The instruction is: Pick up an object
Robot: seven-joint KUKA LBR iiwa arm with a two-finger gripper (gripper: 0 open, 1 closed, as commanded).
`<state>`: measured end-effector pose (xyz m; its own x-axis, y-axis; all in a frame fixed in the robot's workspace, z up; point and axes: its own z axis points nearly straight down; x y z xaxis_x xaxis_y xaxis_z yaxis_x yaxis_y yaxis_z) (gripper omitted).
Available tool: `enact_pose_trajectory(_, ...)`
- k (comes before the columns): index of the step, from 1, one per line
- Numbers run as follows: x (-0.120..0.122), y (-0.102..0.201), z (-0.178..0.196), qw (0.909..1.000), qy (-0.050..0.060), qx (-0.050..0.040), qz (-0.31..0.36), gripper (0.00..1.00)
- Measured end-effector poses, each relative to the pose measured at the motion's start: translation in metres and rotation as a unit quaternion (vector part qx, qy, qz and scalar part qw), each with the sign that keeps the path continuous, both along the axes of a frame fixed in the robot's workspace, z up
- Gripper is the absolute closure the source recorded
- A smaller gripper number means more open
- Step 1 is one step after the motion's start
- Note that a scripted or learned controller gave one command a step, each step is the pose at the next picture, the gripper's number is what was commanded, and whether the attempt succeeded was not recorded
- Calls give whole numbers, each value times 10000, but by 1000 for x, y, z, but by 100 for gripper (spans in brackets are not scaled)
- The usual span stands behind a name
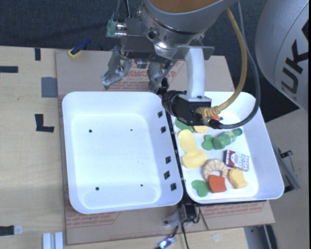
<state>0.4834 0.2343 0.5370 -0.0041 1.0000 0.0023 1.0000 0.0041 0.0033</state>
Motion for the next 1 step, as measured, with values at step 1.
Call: enact_pose_trajectory(1, -2, -5, -159, 9999, 104, -57, -16, 100)
